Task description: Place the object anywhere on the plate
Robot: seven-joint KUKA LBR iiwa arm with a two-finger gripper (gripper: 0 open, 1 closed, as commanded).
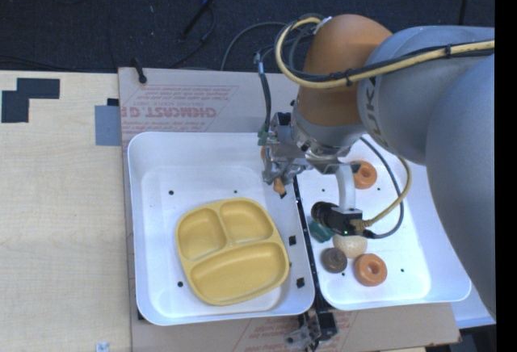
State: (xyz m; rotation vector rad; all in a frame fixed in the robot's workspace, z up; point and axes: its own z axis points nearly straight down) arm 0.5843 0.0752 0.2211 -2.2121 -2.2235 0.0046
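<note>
The gripper (279, 177) hangs at frame centre over the bin divider, fingers' state impossible to tell; the yellow plate (233, 250) (three compartments) sits lower left.

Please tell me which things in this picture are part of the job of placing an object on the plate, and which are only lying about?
Part of the job:
yellow divided plate in the left bin
gripper, above the bins' divide

Lying about, in the right bin:
two orange rings
cream round piece
dark disc
</note>
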